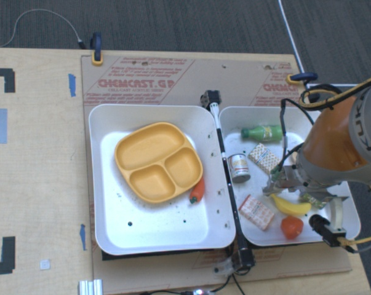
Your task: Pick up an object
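Banana (291, 206) lies in the right bin (351, 226), toward the lower right of the frame, directly under the gripper (282, 187). Finger spread cannot be determined from this angle; nothing is visibly held. Red tomato-like item (291, 227) sits just below the banana. Patterned packet (257, 211) lies to its left, a second patterned packet (264, 158) above that. Small can (239, 167) rests near the bin's left wall. Green bottle (263, 133) lies on its side at the bin's upper end. Arm (336, 141) enters from the right edge. Left bin (111, 226), mid-frame, holds a yellow divided plate (158, 161) with an orange carrot-like item (197, 192) touching its lower right rim.
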Robot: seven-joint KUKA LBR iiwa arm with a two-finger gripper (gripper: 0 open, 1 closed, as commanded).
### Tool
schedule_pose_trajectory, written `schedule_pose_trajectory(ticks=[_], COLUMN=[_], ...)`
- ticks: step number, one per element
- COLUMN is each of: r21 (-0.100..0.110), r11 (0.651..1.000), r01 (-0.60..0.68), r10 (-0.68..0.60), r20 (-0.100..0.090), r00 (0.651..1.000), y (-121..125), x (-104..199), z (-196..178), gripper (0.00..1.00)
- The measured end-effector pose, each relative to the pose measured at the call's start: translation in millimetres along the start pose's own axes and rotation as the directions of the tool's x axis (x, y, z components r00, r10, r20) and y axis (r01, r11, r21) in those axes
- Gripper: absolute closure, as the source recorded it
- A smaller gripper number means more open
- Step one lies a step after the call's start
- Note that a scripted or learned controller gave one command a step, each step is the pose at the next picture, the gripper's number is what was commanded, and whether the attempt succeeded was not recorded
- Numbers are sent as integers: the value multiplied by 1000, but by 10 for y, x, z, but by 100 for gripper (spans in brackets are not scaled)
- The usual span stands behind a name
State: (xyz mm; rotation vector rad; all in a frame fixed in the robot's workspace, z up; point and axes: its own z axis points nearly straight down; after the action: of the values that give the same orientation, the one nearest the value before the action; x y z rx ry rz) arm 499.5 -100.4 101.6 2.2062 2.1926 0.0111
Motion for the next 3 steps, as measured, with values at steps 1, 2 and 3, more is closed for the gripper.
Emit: schedule_pose_trajectory(ticks=[1, 2, 3], r21=[25, 27, 25], r11=[1000, 1000, 1000], r01=[8, 6, 8], r10=[-8, -6, -7], r20=[-17, -17, -18], r00=[1000, 1000, 1000], y=[68, -116, 352], x=[535, -78, 511], z=[-841, -727, -831], gripper=[100, 100, 100])
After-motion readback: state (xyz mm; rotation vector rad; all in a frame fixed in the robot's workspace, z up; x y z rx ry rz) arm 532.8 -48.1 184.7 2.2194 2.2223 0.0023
